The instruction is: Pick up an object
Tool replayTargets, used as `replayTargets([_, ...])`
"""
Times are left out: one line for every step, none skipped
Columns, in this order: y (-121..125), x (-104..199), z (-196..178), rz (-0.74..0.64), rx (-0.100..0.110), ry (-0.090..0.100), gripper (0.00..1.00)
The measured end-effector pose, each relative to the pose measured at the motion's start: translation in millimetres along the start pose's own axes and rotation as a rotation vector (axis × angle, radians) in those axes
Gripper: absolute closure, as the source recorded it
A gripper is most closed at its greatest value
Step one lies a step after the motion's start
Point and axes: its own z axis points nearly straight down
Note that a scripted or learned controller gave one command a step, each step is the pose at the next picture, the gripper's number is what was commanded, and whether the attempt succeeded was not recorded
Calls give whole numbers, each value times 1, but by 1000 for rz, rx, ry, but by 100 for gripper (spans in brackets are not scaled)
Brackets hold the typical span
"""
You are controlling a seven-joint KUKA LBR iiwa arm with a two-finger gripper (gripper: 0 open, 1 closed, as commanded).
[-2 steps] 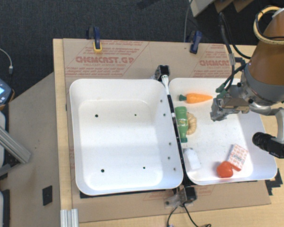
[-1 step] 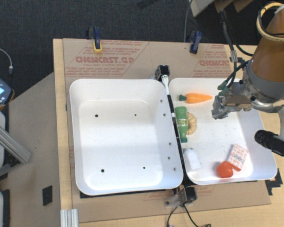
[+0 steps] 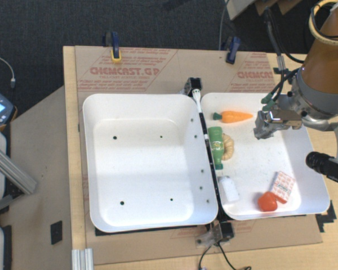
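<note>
My metal two-finger claw hangs over the right shallow white bin, just right of the small orange plastic carrot with a green top, which lies flat near the bin's far edge. Nothing sits between my fingers; whether they are spread or clenched, I cannot tell.

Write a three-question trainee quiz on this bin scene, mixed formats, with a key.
1. True or false: the carrot lies in the left bin.
2. Which lies nearest the red ball? A) green bottle B) patterned packet C) carrot
3. Fill in: the gripper hangs over the ____ bin.

Key: 1 false; 2 B; 3 right.
</note>
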Motion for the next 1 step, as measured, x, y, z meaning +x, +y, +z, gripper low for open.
replayTargets([-13,62,52,-2,24,8,100])
